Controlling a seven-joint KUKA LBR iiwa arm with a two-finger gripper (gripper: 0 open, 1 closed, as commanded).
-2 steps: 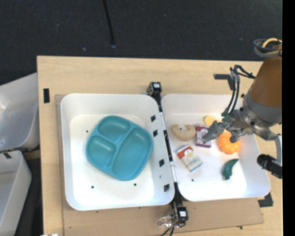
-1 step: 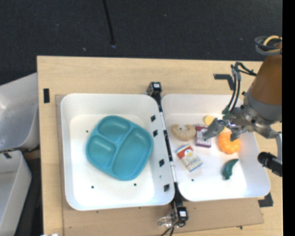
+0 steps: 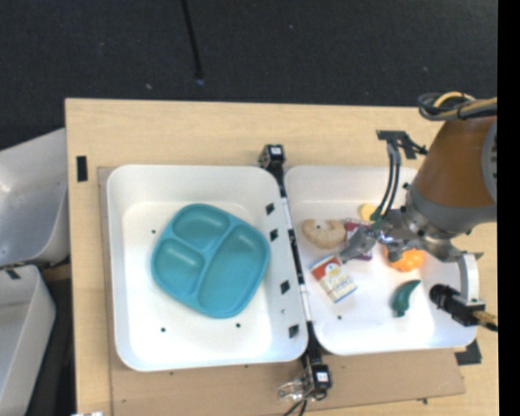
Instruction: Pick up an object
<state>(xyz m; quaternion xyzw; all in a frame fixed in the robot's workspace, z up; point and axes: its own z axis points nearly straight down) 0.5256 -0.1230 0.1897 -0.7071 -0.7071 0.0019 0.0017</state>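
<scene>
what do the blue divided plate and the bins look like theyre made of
Blue divided plate: probably moulded plastic, uniform matte colour, soft rounded compartment ridges. Left bin and right bin: likely smooth white plastic, with rounded corners and faint sheen.

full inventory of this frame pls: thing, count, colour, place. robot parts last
bench: 1, light wood, under both bins
left bin: 1, white, left half of the bench
right bin: 1, white, right half of the bench
divided plate: 1, blue, three compartments, middle of the left bin
beige object: 1, tan, right bin near the divider
small packet: 1, white with red and orange print, right bin, below the beige object
teal object: 1, dark teal, right bin, lower right
orange object: 1, orange, right bin, partly under the arm
yellow object: 1, yellow, right bin, mostly hidden
arm: 1, grey with orange band, over the right bin
gripper: 1, grey, low among the right bin's items
</scene>
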